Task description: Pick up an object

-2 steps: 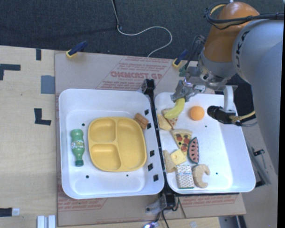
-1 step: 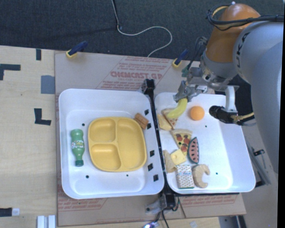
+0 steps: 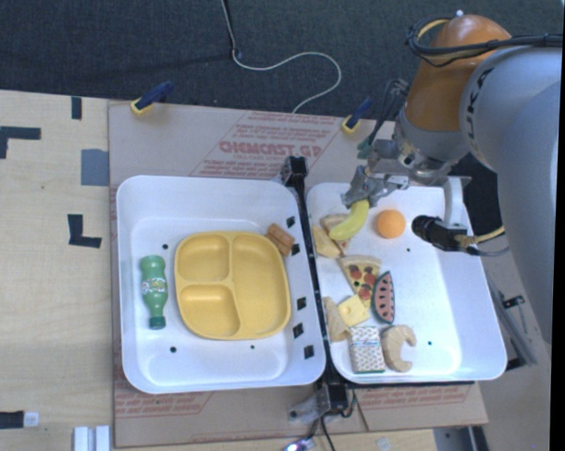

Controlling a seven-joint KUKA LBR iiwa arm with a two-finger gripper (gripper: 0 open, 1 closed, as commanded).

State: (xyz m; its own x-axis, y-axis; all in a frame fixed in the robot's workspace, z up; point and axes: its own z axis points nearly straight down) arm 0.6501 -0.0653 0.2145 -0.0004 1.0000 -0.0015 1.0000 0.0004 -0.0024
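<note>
My gripper (image 3: 365, 197) hangs over the far left part of the right bin (image 3: 465, 310). A yellow banana (image 3: 349, 224) slants down and to the left from between its fingertips, with its upper end pinched there. An orange ball (image 3: 390, 224) lies just right of the banana. Nearer the front lie a pizza slice (image 3: 359, 273), a watermelon slice (image 3: 384, 297), a cheese wedge (image 3: 353, 312), a small carton (image 3: 366, 350) and a beige curved piece (image 3: 399, 347).
The left bin (image 3: 135, 215) holds a yellow divided plate (image 3: 232, 285), a green bottle (image 3: 152, 290) left of it and a small brown piece (image 3: 281, 238) by the shared wall. A pale yellow piece (image 3: 323, 243) lies under the banana's lower end.
</note>
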